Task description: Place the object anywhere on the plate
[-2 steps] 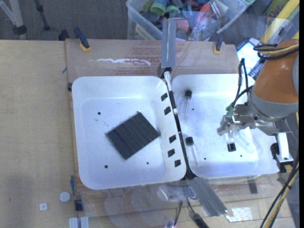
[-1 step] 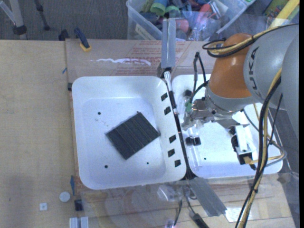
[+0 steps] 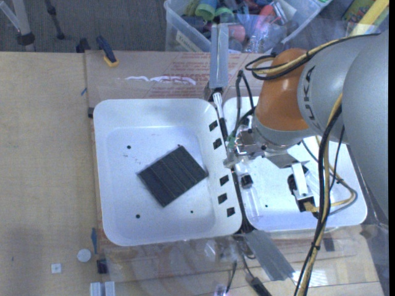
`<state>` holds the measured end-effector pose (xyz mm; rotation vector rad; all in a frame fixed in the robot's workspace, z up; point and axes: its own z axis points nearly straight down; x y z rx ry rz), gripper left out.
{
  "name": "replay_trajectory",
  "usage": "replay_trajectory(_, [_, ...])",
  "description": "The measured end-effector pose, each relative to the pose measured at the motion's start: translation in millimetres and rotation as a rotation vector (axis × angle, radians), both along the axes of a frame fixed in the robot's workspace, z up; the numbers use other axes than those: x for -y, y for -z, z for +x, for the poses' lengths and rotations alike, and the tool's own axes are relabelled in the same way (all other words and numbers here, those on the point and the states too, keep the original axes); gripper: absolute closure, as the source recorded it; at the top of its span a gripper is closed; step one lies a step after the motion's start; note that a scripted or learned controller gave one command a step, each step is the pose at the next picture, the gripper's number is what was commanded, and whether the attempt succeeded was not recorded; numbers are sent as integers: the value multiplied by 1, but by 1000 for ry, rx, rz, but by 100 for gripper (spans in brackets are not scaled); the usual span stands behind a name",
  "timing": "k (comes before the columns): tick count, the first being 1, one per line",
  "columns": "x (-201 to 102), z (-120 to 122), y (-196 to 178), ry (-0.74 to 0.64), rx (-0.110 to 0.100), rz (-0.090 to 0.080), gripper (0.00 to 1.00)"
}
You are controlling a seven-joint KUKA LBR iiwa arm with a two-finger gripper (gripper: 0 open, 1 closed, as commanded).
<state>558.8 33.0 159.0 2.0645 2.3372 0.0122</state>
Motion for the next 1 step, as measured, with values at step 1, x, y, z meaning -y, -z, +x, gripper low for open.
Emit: replay_trajectory(1, [-56,45,-25,-221,-24,6,100])
